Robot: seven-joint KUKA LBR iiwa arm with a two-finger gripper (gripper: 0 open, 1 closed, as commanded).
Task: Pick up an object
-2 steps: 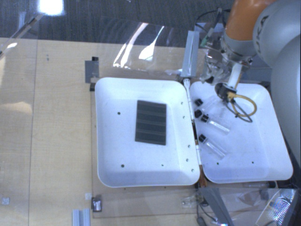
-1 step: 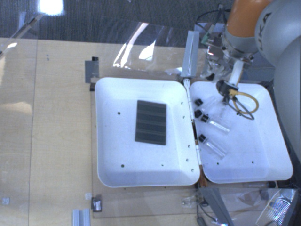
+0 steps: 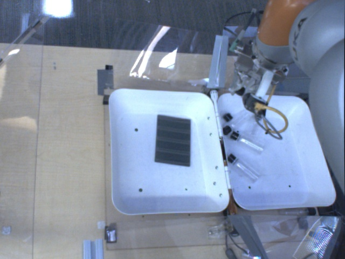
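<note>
Since three clear black-capped vials lie strung along left wall of right bin, I hang over that bin's far-left corner, gripper poised near them, apart from all three. Whether my grip is wide or narrow: cannot tell, wrist hides it. Nearest vial lies just below me. Ribbed dark block lies flat, alone, mid left bin — probably too broad to pinch. Likely target: a vial. Risk: wall close, vials round — may roll.
</note>
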